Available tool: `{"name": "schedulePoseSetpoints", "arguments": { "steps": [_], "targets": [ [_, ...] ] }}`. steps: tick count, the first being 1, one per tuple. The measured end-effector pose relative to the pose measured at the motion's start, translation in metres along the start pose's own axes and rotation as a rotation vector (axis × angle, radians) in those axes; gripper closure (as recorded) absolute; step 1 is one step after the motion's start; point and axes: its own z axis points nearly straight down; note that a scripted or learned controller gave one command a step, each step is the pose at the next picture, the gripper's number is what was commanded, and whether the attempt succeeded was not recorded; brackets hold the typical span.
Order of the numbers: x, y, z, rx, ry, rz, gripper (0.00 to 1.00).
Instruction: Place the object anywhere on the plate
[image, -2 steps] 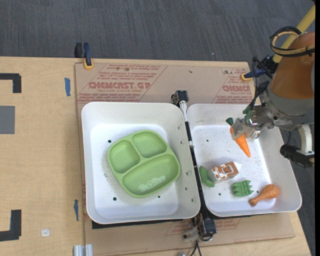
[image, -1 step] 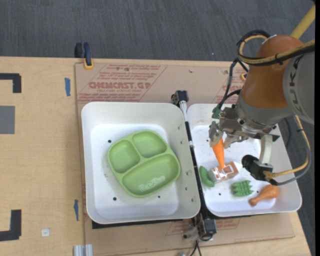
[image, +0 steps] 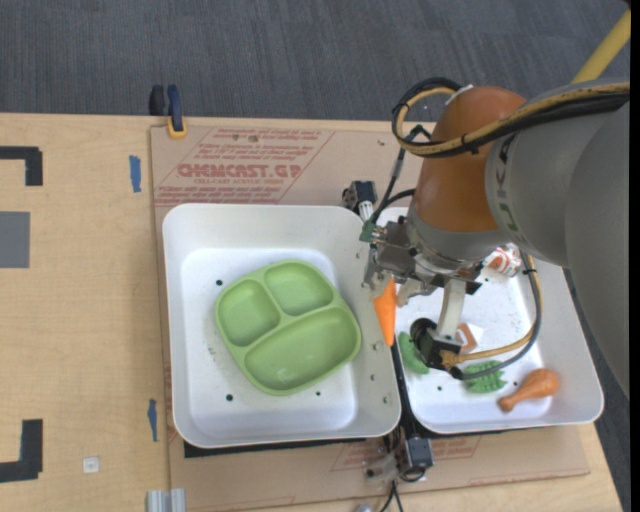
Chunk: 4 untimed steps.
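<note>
Overhead view of the bench. The gripper is hanging over the seam where the two bins meet, and an orange carrot is sitting upright just beneath it, apparently pinched between the fingers, tip pointing toward the bench. Just to the right of and below the gripper, inside the right bin, a green leafy toy is lying beside the black cable loop, with a green brush-like piece a little farther right. An orange drumstick-shaped toy is resting beyond these, near that bin's lower right corner. To the left of the gripper, the left bin is holding a green three-compartment plate. The plate is lying apart from the carrot.
</note>
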Motion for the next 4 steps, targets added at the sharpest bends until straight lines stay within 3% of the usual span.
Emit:
{"name": "schedulePoseSetpoints", "arguments": {
  "steps": [1, 2, 3, 4],
  "targets": [
    [0.000, 0.000, 0.000, 0.000, 0.000, 0.000, 0.00],
    [0.035, -0.036, 0.047, -0.001, -0.001, -0.666, 0.00],
    [0.036, -0.035, 0.037, -0.003, 0.000, -0.664, 1.00],
    [0.036, -0.035, 0.037, -0.003, 0.000, -0.664, 0.00]
  ]
}}
